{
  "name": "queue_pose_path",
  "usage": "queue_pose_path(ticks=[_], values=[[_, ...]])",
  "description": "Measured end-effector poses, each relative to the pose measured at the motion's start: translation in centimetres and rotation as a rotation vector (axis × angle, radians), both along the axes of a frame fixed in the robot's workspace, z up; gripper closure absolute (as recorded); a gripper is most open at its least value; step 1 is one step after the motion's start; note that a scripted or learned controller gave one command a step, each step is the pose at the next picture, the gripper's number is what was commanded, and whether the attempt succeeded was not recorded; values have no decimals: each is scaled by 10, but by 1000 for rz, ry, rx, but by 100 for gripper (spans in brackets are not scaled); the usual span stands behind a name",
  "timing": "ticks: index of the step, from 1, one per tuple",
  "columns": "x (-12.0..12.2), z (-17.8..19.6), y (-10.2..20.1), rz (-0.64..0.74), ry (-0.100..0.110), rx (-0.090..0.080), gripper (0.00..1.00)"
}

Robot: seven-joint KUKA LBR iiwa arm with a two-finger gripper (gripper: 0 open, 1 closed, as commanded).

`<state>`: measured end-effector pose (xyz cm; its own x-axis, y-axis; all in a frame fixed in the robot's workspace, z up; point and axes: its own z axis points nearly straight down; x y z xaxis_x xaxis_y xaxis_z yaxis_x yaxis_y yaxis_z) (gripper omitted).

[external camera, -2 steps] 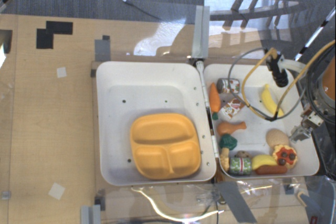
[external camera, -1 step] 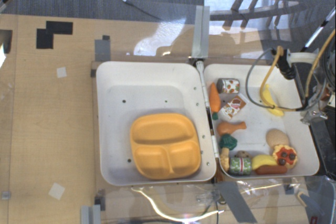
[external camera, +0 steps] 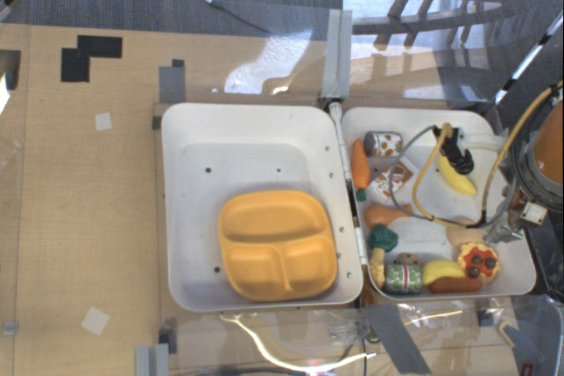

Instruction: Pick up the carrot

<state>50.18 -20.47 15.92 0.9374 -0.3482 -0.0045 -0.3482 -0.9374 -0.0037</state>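
Note:
The carrot [external camera: 359,165] is orange and lies lengthwise against the left wall of the right bin [external camera: 520,282], near its back. A small tin can [external camera: 383,143] sits just right of its far end. My gripper [external camera: 500,229] is at the right side of the same bin, well to the right of the carrot and apart from it, above a pizza slice toy [external camera: 478,260]. The grey arm with its orange band [external camera: 548,156] comes in from the right edge.
The right bin also holds a banana [external camera: 458,179], a small carton [external camera: 394,180], an orange drumstick [external camera: 388,214], a green toy [external camera: 383,238], a green can [external camera: 404,274] and a red sausage [external camera: 456,284]. The left bin [external camera: 189,154] holds a yellow divided plate [external camera: 278,244].

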Motion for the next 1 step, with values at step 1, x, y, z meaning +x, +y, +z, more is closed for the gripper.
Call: queue_pose_path(ticks=[1], values=[[14,73,-1,156,-14,-5,100]])
